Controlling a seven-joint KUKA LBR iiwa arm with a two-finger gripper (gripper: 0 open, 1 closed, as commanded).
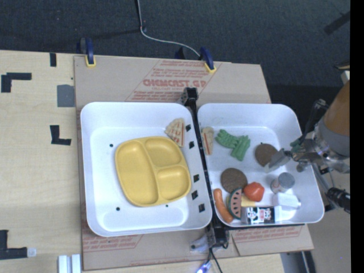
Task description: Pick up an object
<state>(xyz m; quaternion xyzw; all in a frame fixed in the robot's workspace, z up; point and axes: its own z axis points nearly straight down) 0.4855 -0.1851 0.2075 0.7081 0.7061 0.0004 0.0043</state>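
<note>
Nearest the lens, along the right bin's front wall, lie a black-labelled carton, a watermelon slice and a sausage; all sit below and to the left of the gripper, which hangs over that bin's right side; whether its jaws are open or closed I cannot tell — the view is too blurred there. Just below the gripper rests a small grey knob-shaped piece, with a white block beyond it; a brown round lies just to the gripper's left, a second brown patty and a red tomato further down-left; a green piece sits well to its left. Across the divider, far from the gripper, 1 yellow divided plate fills the left bin.

The brown round looks the likeliest target; it is probably light, rigid plastic — smooth and apt to slip; taking it across its rim, fingers straddling the disc, seems soundest.
</note>
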